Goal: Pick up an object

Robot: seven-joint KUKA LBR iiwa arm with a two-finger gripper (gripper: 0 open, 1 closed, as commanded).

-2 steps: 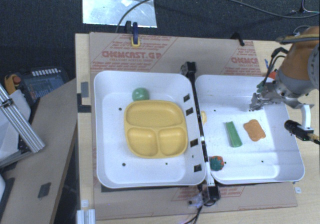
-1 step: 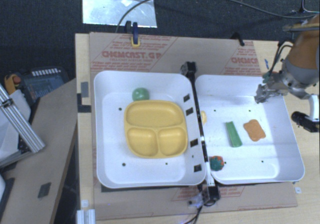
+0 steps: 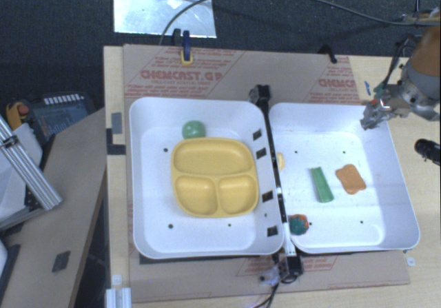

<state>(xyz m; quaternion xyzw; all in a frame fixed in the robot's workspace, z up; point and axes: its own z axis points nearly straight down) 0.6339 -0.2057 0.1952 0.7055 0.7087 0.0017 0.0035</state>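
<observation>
Right bin (image 3: 386, 162): green bar (image 3: 321, 185) long axis near-far; pincer (image 3: 372, 119) at far rim, state unclear.

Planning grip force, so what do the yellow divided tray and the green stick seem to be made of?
Yellow divided tray: likely molded plastic, smooth with a soft sheen, rounded compartments. Green stick: possibly plastic or foam, matte flat color; too small to tell.

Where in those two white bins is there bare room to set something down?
Right bin: bare floor above the green block and orange piece, also along its near edge. Left bin: crowded, the yellow tray covers most of it, leaving narrow strips around it.
</observation>
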